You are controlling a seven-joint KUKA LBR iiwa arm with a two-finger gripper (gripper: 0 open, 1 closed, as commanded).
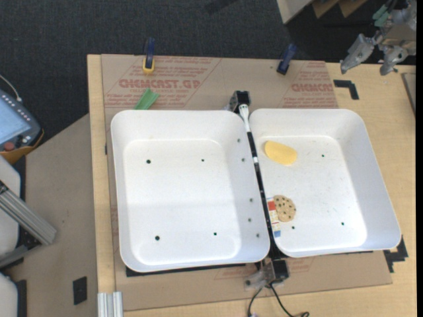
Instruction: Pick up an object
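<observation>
Camera view has the gripper [367,49] parked high at the upper right, outside both bins and above the bench edge beyond the right bin [370,177]; whether it is released or clenched I cannot tell, since the mechanism there is small and blurred. Nothing appears to be carried.

Two candidates for picking lie well below and to the left of the gripper, both in the right bin near its inner wall. A yellow flat piece [281,153] sits nearer the gripper, and a chocolate-chip cookie [285,208] lies farther down, close to the divider [254,170] between the bins, with a small red-and-blue scrap [274,218] just beside it.

The risks follow from that layout. Both objects look thin and low, so a descent that stops short would probably close on air, while one that goes too deep would drive the tips into the bin floor. The cookie's place hard by the inner wall leaves little room on that side; a finger could land on the rim or the divider and skew the grasp. The scrap beside it might be caught instead. The left bin [132,177] offers nothing to aim at, so a reach drifting past the divider would be wasted.
</observation>
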